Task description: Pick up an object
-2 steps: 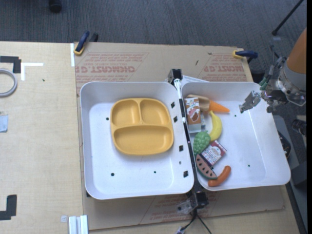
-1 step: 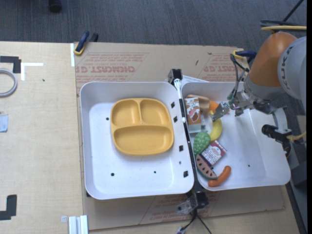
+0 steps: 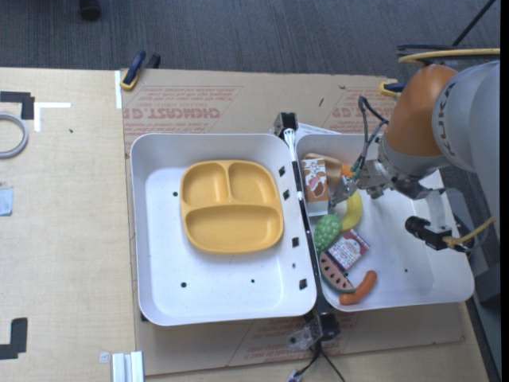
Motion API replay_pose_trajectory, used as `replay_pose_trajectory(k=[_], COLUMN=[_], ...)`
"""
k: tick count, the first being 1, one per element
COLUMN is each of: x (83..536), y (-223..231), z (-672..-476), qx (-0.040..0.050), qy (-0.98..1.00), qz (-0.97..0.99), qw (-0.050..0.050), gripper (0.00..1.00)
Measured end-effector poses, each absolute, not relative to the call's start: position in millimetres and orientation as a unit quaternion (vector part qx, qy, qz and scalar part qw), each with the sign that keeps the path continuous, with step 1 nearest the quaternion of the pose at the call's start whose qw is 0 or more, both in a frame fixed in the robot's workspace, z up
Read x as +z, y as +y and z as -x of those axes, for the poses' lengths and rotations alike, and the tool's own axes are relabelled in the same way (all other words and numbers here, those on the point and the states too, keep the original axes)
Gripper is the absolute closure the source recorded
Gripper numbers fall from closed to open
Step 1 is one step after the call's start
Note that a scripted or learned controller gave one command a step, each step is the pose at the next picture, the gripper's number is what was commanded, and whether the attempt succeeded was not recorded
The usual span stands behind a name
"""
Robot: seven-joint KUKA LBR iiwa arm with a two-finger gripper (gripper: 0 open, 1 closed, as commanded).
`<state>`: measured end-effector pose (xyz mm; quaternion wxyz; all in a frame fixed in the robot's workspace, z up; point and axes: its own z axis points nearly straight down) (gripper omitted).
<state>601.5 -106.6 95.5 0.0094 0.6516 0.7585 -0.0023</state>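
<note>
In the right bin (image 3: 445,285), the end effector (image 3: 347,188) sits low over a yellow banana (image 3: 352,211), which lies just nearside of it, long axis running near–far. Whether it is open or closed I cannot tell. A green toy (image 3: 327,231) lies just left of the banana.

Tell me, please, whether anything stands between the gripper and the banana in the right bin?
Nothing visible does. The gripper is right at the banana, at its upper end. The snack box and green toy lie beside it, not between.
</note>
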Motion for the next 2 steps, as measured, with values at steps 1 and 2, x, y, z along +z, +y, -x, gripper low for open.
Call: replay_pose_trajectory(k=[1,2], x=[104,207], y=[-103,-48], z=[-601.6,-585.2], qx=[-0.0005,0.0000], qy=[0.759,0.766], qz=[-0.651,-0.643], qw=[0.004,0.001], gripper=[1.00,1.00])
